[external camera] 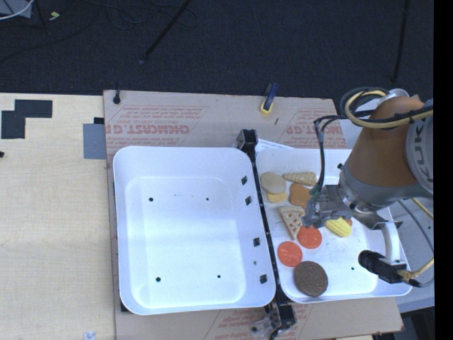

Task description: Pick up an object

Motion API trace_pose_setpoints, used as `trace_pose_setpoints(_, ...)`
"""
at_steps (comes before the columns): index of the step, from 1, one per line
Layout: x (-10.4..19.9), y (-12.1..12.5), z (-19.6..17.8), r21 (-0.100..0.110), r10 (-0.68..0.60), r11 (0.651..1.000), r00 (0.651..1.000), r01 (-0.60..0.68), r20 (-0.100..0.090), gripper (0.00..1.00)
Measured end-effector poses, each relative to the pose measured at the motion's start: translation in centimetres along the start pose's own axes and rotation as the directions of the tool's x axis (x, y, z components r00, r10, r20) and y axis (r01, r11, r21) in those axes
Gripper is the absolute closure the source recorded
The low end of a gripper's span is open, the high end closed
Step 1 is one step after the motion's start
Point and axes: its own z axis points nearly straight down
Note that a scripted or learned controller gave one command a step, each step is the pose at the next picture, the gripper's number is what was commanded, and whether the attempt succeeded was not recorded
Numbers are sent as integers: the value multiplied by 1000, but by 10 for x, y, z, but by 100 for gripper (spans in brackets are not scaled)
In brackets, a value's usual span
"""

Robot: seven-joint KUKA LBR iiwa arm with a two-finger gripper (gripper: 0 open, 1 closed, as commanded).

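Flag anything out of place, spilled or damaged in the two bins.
Nothing stands out. The toy foods all lie inside the right bin, none spilled over its rim, and neither it nor the left bin looks damaged.

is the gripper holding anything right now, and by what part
Cannot be told. The gripper sits low among the toy foods in the right bin, near the red disc, but no grasp shows.

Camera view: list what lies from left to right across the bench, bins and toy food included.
Left bin → round beige piece → red disc → brown disc → yellow piece → right bin's far rim.
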Motion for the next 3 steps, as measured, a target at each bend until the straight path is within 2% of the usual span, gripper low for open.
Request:
trace_pose_setpoints(1, 15, -17, -33, 2, 0, 1000, 1000, 0, 0, 100)
trace_pose_setpoints(2, 22, -41, -18, 8, 5, 1000, 1000, -5, -1, 100)
trace_pose_setpoints(3, 78, -19, -48, 2, -4, 1000, 1000, 4, -1, 100)
